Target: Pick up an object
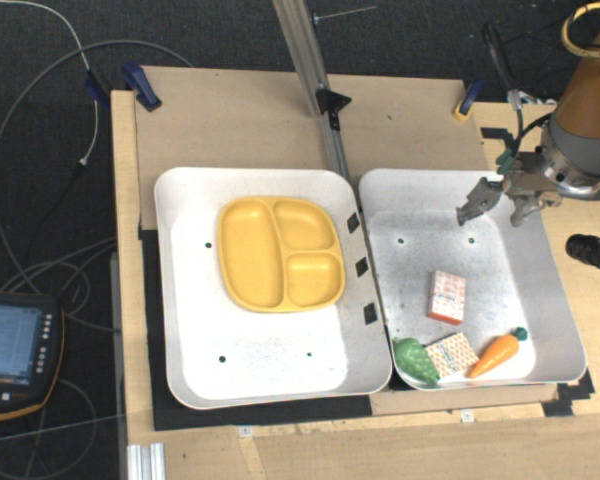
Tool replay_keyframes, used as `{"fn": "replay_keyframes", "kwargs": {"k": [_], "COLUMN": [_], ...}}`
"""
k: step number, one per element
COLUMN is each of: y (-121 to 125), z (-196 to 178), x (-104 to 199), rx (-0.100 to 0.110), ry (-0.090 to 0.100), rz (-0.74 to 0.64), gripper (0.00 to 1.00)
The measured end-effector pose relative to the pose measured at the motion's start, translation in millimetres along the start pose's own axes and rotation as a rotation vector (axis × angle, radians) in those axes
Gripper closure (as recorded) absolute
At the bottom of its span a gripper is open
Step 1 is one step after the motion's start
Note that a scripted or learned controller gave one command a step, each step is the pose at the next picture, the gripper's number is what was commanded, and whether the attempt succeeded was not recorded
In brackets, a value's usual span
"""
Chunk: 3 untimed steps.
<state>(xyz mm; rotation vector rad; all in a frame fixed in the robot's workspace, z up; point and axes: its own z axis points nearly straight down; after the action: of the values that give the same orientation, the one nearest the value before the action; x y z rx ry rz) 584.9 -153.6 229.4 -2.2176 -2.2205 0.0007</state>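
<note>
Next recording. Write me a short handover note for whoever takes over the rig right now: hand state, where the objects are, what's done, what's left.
Hand: open, nothing between its fingers, over the far part of the right white bin, near its right side.
Objects, all in the right bin's near part: small orange-and-white carton standing alone toward the middle; green leafy toy vegetable, flat patterned packet and orange toy carrot bunched along the near edge.
Left white bin: holds a yellow three-compartment tray.
Done: no object picked up yet.
Left: lower onto one object, grasp and lift. The lone carton looks easiest, being apart from the others.
</note>
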Motion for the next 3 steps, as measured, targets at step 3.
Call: {"fn": "replay_keyframes", "kwargs": {"k": [3], "y": [8.5], "z": [120.8], "x": [-5.0], "rx": [0.005], "ry": [0.000], "rz": [0.001], "gripper": [0.00]}}
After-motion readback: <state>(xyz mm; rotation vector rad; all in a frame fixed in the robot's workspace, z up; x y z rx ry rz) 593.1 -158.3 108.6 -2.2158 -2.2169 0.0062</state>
